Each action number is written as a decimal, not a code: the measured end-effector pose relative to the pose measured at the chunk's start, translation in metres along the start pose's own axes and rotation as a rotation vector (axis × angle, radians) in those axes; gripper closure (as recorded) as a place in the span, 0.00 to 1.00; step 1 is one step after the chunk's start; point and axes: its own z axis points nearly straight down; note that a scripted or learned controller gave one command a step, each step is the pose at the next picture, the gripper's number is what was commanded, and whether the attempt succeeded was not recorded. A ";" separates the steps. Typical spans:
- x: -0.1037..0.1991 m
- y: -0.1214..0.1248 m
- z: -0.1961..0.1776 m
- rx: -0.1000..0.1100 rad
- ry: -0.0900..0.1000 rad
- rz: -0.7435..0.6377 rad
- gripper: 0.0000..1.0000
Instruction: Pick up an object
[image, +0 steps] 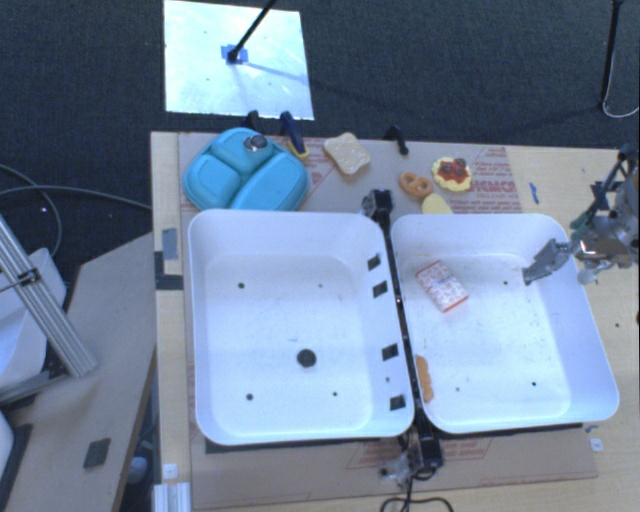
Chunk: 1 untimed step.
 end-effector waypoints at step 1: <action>-0.031 -0.057 0.129 0.014 0.003 0.007 0.00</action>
